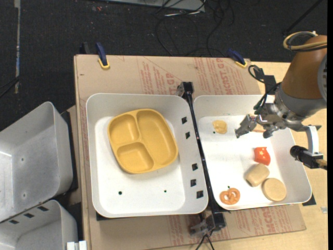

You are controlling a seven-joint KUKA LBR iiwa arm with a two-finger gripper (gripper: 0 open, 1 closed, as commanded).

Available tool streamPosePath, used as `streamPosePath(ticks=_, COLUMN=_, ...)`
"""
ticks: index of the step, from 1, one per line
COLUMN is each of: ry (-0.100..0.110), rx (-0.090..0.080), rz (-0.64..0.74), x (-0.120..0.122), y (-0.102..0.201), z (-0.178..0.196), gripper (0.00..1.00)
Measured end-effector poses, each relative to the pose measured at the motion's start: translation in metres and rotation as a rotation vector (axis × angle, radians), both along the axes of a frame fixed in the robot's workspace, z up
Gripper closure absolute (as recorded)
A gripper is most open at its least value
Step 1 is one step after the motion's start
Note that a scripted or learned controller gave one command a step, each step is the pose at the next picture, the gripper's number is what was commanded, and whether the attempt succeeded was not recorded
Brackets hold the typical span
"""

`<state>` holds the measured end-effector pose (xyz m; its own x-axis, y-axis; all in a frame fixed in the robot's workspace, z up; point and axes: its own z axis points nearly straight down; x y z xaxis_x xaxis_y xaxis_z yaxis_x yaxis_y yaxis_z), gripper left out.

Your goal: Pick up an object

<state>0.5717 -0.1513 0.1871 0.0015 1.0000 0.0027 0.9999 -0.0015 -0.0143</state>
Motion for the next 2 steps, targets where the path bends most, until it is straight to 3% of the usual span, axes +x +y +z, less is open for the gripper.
streamPosePath(ticks=1, ry=-0.014, rx=-0.002, rz=0.003, x=0.003, y=0.000, z=0.008, gripper=0.00)
streamPosePath(ticks=2, ry=-0.011, rx=-0.002, rz=0.003, x=0.011, y=0.003, z=-0.039, gripper=0.00)
